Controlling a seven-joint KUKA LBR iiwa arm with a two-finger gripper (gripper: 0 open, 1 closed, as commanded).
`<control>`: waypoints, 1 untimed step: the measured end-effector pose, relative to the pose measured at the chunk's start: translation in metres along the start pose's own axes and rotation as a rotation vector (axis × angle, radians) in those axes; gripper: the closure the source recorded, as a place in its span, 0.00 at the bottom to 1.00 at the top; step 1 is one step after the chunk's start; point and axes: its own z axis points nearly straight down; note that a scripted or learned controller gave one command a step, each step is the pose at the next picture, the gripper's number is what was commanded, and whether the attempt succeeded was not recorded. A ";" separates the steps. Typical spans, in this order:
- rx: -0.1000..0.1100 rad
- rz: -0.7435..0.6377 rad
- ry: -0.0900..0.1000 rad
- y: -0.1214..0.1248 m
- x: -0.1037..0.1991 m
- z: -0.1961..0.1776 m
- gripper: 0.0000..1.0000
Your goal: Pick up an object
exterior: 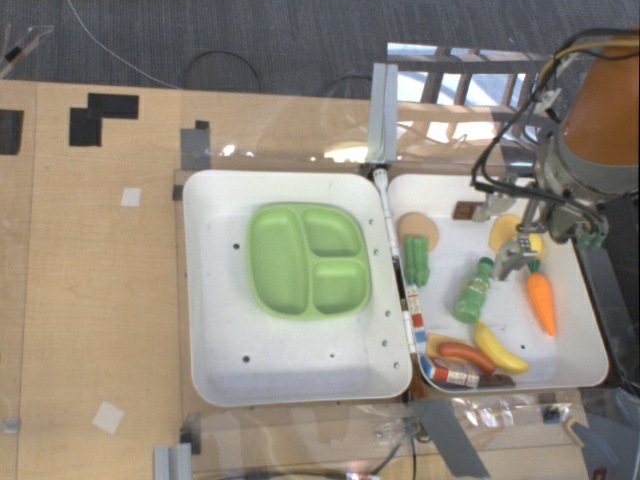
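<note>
Two shallow white bins are seen side by side on a wooden bench (90,298). The left bin (215,368) holds a green divided plate (307,259) with three compartments, lying flat near the bin's middle.

The right bin (585,353) holds the toy food. A green bottle (473,291) lies tilted near the bin's middle, its cap pointing to the far side. An orange carrot (541,301) lies to the right of the bottle, apart from it, with its tip toward the near side. A banana (497,348) lies on the near side of the bottle, just beside a red sausage (464,355) at the near left corner. A green vegetable piece (415,261) stands close to the wall between the bins, with a tan round piece (419,230) just beyond it on the far side. A small brown block (465,209) lies near the far wall. A yellow thing (506,233) is partly hidden behind the gripper.

The arm is seen reaching in from the right, its orange band at the top right corner. The gripper (519,258) is lowered over the right bin, between the bottle and the carrot and just on the far side of both. Whether its fingers are apart or together cannot be told, and nothing is seen held between them.
</note>
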 end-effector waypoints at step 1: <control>0.000 0.006 0.005 -0.021 -0.011 0.068 0.00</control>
